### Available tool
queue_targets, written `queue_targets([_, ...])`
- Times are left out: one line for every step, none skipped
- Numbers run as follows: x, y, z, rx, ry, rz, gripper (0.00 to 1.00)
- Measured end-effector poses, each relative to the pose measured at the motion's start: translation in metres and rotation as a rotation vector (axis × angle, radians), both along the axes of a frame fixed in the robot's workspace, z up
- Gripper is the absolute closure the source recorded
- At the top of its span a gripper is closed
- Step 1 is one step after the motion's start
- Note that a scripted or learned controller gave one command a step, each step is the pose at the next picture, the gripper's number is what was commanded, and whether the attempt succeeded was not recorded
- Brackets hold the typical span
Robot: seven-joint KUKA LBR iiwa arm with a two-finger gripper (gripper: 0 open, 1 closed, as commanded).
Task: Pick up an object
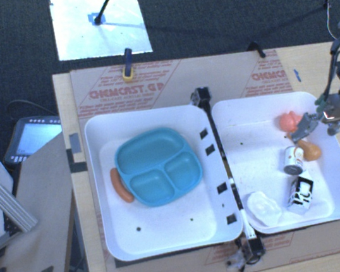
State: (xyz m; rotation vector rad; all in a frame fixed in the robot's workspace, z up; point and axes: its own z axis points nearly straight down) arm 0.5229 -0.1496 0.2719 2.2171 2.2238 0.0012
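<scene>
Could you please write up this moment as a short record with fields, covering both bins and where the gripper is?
left bin: blue divided plate; orange sausage-shaped item beside the plate's left edge
right bin: pink-orange item, small can, yellow-orange item, black-and-white carton, white item
gripper: over the right bin's upper right part, near the pink-orange item
held: nothing seen between the fingers
task state: no object lifted yet
</scene>
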Motion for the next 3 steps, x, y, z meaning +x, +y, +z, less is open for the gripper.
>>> queue_targets([-0.004,0.006,-0.045,0.001,0.002,-0.001,0.0])
queue_targets([-0.003,0.013,-0.089,0.001,0.003,-0.002,0.0])
queue_targets([-0.003,0.019,-0.132,0.002,0.004,-0.002,0.0])
